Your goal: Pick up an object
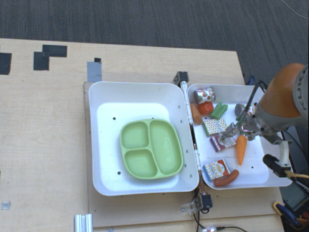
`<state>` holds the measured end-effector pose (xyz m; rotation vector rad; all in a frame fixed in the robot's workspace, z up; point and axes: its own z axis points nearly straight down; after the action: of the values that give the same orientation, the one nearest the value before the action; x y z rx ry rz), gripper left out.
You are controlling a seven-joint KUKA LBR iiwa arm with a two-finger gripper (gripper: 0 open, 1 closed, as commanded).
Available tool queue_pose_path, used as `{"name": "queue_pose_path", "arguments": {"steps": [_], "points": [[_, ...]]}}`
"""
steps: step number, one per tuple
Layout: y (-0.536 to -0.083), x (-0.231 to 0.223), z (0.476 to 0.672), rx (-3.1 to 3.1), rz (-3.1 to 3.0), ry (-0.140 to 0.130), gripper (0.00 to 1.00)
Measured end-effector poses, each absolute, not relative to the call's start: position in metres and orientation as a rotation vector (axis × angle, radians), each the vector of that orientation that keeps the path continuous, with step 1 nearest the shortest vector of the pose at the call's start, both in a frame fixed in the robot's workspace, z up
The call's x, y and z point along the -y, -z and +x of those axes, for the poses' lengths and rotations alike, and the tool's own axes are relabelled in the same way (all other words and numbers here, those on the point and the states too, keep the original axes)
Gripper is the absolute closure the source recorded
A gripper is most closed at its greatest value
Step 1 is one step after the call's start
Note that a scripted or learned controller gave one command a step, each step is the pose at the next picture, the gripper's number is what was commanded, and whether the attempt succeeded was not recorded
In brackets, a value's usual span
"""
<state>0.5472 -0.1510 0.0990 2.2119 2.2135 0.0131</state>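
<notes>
Dark grey carpet is showing beyond the far edge of a pale wooden table [43,129], which is carrying two shallow white bins side by side. Lying in the left bin [140,93] is a light green divided plate [152,149] with three compartments. The right bin [251,180] is holding a scatter of toy food, with an orange carrot [240,150] near its middle, tapering to a point toward the near wall. Just left of the carrot a small patterned packet [214,126] is lying, and farther from the carrot, toward the far wall, are a red tomato [205,108], a green vegetable [219,111] and a small can [204,94]. Toward the near wall from the carrot, a small printed box [216,168] is sitting beside a reddish sausage [226,178]. The gripper [231,135] is hanging low over the bin, just left of the carrot's thick end; whether its fingers are spread or closed, I cannot tell, and nothing is visibly caught between them.
</notes>
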Motion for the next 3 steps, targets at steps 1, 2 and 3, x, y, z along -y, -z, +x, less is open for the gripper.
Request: {"name": "queue_pose_path", "arguments": {"steps": [1,2,3], "points": [[-0.110,0.149,0.549,-2.215,2.209,-0.020,1.00],[-0.110,0.149,0.549,-2.216,2.209,-0.019,0.00],[-0.091,0.144,0.503,-2.211,2.207,-0.021,0.00]]}}
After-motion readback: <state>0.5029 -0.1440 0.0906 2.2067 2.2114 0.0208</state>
